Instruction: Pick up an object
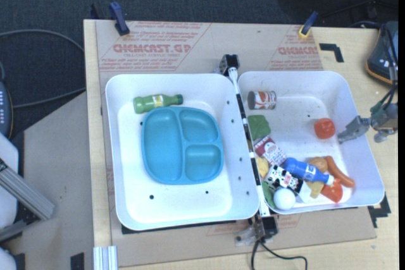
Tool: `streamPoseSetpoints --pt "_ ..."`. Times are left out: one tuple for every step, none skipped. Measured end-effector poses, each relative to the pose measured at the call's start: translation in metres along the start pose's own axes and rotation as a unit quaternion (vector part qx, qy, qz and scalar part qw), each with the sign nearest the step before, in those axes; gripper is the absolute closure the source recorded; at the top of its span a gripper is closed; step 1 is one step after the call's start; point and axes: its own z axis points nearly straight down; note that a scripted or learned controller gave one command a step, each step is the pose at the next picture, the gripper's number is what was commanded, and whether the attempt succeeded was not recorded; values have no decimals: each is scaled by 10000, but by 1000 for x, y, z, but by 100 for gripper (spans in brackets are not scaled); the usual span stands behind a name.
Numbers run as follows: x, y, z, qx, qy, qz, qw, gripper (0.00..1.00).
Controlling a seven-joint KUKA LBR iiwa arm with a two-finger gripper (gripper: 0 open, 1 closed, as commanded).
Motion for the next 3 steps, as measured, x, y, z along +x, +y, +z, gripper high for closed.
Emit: streamPoseSetpoints --pt "-3 79 144 -13 26 -28 10000 0" --pt "-6 78 134 -11 -2 -14 10000 100" --pt "82 141 144 -9 4 -12 10000 100"
